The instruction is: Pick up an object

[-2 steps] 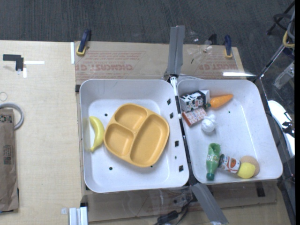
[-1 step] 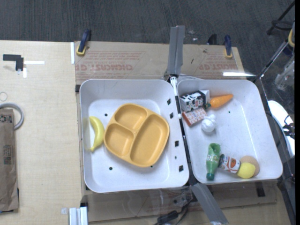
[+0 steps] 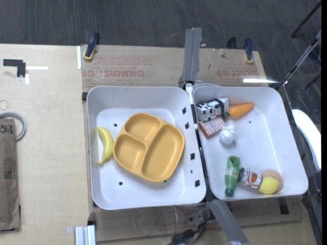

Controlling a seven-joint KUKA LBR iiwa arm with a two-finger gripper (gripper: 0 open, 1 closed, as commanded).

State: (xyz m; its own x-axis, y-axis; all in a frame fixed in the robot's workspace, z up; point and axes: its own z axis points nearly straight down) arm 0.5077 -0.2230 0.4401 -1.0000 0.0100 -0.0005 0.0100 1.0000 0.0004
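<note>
Nothing lifted yet: every pickable thing lies loose in the two bins, and the gripper's state cannot be told.

The left bin (image 3: pixel 97 137) holds a smooth yellow divided plate (image 3: pixel 148 146) with three hollows, and a small curved banana (image 3: pixel 105 144) just beside its left edge. In the right bin (image 3: pixel 286 137) a carrot (image 3: pixel 240 109), a black-and-white carton (image 3: pixel 211 109), a flat reddish packet (image 3: pixel 210 127) and a crumpled white ball (image 3: pixel 227 135) crowd the upper left part, some touching; a green bottle (image 3: pixel 232 175), a red-and-white tube (image 3: pixel 250 178) and a round yellow fruit (image 3: pixel 270 184) bunch near the lower right. My judgement: the step is choosing and approaching. The banana, apart from the clutter and narrow enough to pinch, looks easiest; the plate seems too broad and slick.
</note>
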